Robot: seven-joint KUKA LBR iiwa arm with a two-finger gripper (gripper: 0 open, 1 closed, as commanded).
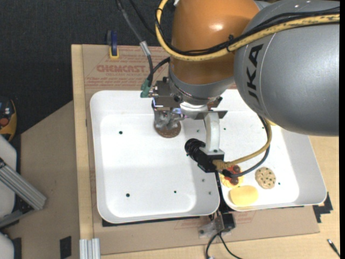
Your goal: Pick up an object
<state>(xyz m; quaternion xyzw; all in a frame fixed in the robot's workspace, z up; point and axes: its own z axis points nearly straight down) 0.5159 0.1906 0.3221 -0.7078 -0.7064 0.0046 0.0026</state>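
The arm (259, 53), grey with a large orange band, occupies the upper right of the camera view and extends over the bench (86, 144) from the right. The bench surface is brown board with red lettering along its far edge.

Two shallow white bins sit side by side on it. The left bin (145, 177) is the more exposed. The right bin (302, 166) is largely covered by the arm, with its near corner visible.

The gripper (168, 124) hangs below the wrist, over the far part of the left bin near its right side. At its tip sits a small brownish round shape, too blurred to identify. Cannot tell whether the tool is apart, together or clamped on anything.

In the near corner of the right bin lie three objects close together: a yellow oval piece (243, 195), a round speckled cookie (265, 177) just beside it, and a small red item (232, 171) partly under the cables.
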